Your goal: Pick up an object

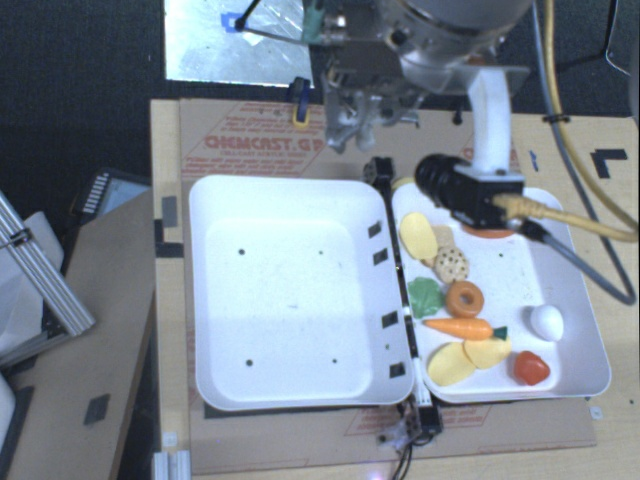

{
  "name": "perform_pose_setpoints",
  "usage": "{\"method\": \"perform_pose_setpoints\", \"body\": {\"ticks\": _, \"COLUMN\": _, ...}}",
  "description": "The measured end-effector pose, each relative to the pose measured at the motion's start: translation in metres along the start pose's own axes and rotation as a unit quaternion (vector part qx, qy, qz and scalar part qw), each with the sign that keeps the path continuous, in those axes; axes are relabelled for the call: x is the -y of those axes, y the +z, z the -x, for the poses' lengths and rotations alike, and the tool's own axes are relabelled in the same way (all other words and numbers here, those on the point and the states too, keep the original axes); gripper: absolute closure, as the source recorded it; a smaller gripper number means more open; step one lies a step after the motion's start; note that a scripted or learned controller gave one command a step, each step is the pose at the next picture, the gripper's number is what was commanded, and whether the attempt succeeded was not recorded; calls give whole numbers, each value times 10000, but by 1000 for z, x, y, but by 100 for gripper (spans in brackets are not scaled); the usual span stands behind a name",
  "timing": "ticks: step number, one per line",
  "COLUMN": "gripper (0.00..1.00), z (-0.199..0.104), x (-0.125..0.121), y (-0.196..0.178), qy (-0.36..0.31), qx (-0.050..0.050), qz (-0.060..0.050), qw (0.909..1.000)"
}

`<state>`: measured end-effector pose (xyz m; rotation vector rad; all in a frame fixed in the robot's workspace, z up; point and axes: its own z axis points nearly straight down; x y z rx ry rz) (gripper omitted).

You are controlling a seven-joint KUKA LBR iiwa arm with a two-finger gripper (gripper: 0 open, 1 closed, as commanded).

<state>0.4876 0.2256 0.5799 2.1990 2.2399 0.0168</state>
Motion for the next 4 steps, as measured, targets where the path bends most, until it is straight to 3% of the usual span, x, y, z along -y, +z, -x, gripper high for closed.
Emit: {"method": "perform_pose_setpoints", "body": {"ticks": 4, "gripper": 100, "z": 1, "x": -2, "y": -45, "qy": -42, "qx": -17, "qz": 40, "qw": 10000}}
